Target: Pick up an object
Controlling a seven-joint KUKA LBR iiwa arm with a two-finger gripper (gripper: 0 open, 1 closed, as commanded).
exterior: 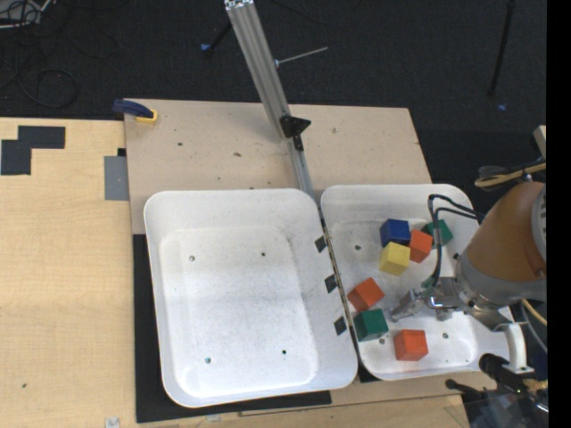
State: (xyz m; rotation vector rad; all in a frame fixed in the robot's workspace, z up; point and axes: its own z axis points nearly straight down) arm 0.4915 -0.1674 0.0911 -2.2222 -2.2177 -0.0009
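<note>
Inside the right bin [446, 194], near the desk's right edge, lay the blocks: a blue block [394, 231], a yellow block [395, 257], a small orange block [420, 245] and a teal block [438, 233] bunched toward the far side, with an orange block [365, 293], a green block [371, 324] and another orange block [410, 344] toward the near side. The hand [409, 303] sat low among them, between the near orange blocks; whether it was open or closed could not be told, and nothing showed gripped. The likely risk was crowding: descending there, it might nudge a neighbour aside or close on nothing. The arm [504, 239] reached in from the right, wrist bent down over the bin. The left bin [156, 208] lay alongside.
</note>
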